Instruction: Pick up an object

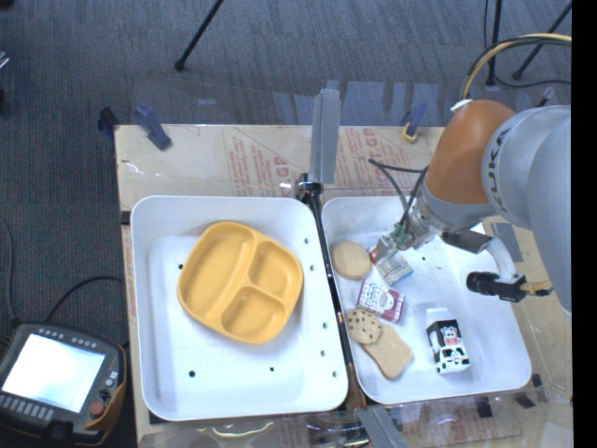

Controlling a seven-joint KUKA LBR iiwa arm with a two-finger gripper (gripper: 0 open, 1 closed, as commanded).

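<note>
My gripper (395, 244) is low in the right bin (494, 367), near its back left part. Right under its tip lies a small white and blue packet (397, 269); whether the two touch is not clear. A round tan biscuit (351, 260) lies just left of the gripper. In front of it is a red and white box (381, 301). Further forward are a chocolate chip cookie (361, 324) and a slice of toast (392, 352). A black and white milk carton (449, 346) lies at the front right.
The left bin (159, 362) holds a yellow divided plate (242, 281). A grey upright post (324, 147) stands behind the ridge between the bins. The arm's orange band (466, 161) and grey body hang over the right bin's back right. A teach pendant (58, 373) lies at the lower left.
</note>
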